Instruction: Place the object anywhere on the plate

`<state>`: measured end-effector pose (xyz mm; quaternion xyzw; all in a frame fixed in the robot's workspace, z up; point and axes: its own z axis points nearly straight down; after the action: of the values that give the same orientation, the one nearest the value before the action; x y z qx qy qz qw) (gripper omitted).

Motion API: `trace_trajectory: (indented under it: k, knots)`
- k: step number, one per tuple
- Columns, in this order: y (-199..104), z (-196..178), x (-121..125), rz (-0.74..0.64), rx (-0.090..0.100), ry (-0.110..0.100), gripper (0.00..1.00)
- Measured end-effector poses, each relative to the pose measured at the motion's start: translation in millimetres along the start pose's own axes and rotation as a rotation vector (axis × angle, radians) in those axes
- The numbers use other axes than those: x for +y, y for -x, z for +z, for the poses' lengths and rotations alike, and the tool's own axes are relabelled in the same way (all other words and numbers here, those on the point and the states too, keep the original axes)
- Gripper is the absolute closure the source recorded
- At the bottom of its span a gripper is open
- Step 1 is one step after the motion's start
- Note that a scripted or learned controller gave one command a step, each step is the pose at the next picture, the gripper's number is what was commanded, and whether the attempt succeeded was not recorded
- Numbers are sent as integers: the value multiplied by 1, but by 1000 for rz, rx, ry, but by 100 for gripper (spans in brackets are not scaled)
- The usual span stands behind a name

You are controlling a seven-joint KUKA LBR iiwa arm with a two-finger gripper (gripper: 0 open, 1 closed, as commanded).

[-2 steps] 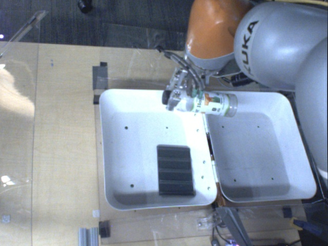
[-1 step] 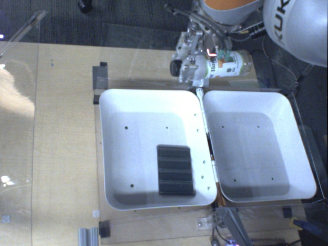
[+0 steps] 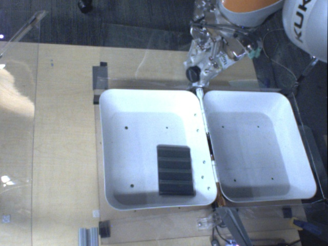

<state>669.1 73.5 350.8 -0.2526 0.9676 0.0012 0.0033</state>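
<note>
So: block [image 3: 175, 170] – dark, ribbed, rectangular, flat in left bin [image 3: 118, 117] | gripper [image 3: 201, 73] – above bins' far edge, grip state unclear

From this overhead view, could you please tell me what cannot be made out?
- Gripper: its fingers merge with the wrist hardware above the bins' far edge, so their state is unreadable.
- Arm: cut off by the top and right edges.
- Black ridged object in the left bin: too small to identify.
- Items below the right bin: cut off by the bottom edge.
</note>
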Motion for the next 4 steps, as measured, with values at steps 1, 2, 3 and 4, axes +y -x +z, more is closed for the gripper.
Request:
trace_trajectory:
  k: [1,2,3,4]
  knots:
    - [7,54,14,-163,0,1,100]
    - [-48,130,-21,-333,2,1,100]
    - [-28,62,-16,-462,-1,0,100]
    - [-58,165,3,-691,3,3,100]
